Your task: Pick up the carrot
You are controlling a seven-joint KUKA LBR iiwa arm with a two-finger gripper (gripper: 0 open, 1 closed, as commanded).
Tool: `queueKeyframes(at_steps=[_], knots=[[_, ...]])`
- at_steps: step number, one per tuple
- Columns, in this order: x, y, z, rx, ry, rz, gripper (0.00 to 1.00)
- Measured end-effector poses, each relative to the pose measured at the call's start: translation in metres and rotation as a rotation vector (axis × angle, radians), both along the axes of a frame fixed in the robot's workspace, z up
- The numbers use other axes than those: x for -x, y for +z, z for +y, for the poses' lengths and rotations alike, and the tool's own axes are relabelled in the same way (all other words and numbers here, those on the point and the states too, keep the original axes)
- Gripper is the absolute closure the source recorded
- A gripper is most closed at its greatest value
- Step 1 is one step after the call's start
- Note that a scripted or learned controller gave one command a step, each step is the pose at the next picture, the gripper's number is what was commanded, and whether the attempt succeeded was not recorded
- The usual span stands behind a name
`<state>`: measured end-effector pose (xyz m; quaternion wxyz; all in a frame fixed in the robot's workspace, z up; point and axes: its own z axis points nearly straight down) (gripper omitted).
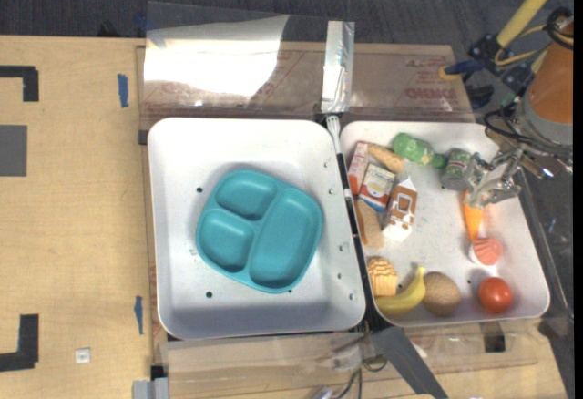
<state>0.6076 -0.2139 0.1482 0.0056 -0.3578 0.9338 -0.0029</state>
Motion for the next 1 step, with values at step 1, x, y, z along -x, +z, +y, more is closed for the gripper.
queueKeyframes(at_steps=[1], knots=[[0.0782, -0.0583, 0.0062, 0.003, 0.337, -0.001, 1.00]])
